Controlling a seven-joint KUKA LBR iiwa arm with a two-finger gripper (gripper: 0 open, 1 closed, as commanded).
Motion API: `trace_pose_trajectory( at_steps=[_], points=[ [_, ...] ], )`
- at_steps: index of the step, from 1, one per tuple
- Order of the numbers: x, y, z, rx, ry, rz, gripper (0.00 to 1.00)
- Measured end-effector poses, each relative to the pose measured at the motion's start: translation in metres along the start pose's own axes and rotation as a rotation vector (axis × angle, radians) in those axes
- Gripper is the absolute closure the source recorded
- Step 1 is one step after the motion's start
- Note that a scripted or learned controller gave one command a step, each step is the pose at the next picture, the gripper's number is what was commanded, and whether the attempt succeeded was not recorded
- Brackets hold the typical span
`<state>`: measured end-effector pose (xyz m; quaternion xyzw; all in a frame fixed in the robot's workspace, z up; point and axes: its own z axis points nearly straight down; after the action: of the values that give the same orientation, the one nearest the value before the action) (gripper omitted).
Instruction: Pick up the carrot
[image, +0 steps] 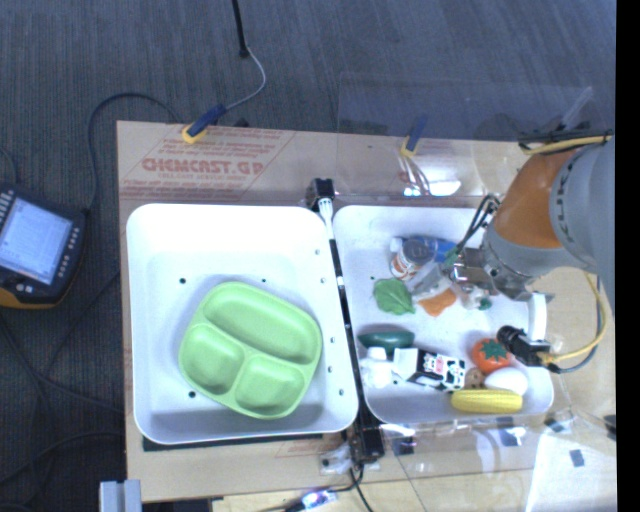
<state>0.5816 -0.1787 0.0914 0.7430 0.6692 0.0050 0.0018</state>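
Carrot (438, 300) lies in right bin (372, 222), touching/just below-left of end effector (455, 272); can't tell its open/closed state.

Brown table (200, 165), red print at its top left; two white bins on it, left bin (150, 250) touching right bin (365, 225)

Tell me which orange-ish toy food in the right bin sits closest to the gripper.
The carrot, the orange piece beside the green leaf, right at the gripper. The tomato lies farther toward the bin's near corner.
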Motion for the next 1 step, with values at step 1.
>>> trace_pose_trajectory(
  at_steps=[1],
  points=[
    [0.0104,-0.0371,-0.0002,-0.008,-0.012,-0.07,0.0]
  ],
)
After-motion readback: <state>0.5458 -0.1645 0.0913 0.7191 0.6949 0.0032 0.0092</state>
